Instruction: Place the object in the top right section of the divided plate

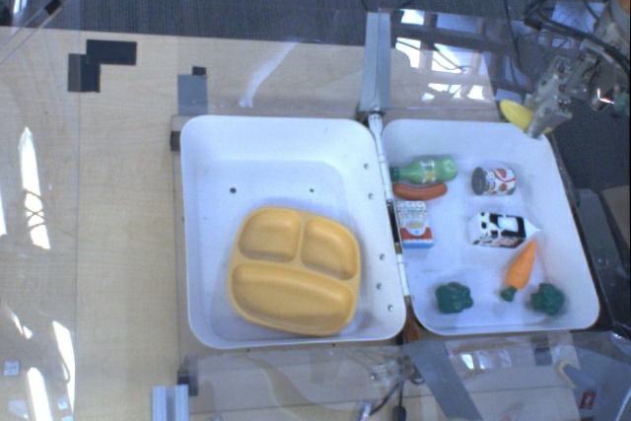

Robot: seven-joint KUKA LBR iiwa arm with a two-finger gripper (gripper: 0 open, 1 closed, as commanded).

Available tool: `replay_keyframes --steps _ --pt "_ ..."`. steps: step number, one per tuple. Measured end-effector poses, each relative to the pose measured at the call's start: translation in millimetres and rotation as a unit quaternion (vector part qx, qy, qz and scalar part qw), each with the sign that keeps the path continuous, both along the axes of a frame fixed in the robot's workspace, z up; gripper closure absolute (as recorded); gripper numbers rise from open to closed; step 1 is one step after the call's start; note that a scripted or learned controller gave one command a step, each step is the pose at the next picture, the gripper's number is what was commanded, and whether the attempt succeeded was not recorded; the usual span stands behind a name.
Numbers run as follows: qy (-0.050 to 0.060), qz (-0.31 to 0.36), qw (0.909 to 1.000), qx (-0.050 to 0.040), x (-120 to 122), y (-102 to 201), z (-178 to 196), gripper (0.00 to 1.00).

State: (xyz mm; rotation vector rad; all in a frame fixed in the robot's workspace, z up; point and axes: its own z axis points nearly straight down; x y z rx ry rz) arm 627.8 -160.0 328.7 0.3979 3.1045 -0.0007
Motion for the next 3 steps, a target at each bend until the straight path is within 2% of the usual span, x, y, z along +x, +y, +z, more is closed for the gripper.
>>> replay_keyframes --steps 1,2,3 --pt "0.000 0.075 0.9972 -0.0007 35.2 -6.2 -2.9 1.00" --pt "0.002 -0.032 0.9995 0.0010 22.3 -9.2 -103.3 1.00" --pt "0.001 0.013 0.9999 0.0001 -1.6 -4.6 -79.4 1.00"
